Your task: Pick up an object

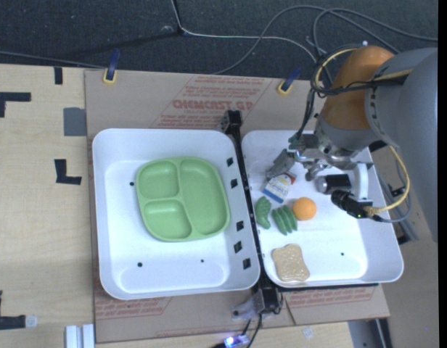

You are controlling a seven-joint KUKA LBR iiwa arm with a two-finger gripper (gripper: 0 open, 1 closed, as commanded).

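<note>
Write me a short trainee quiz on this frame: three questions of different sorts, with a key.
1. True or false: the green divided plate lies in the same bin as the orange ball.
2. Multiple choice: which item lies nearest the gripper? A) the slice of bread B) the small white carton C) the green divided plate
3. Fill in: the green leafy toy lies in the ___ bin as the camera sees it.

Key: 1 false, the plate is in the left bin and the ball in the right; 2 B; 3 right.
</note>
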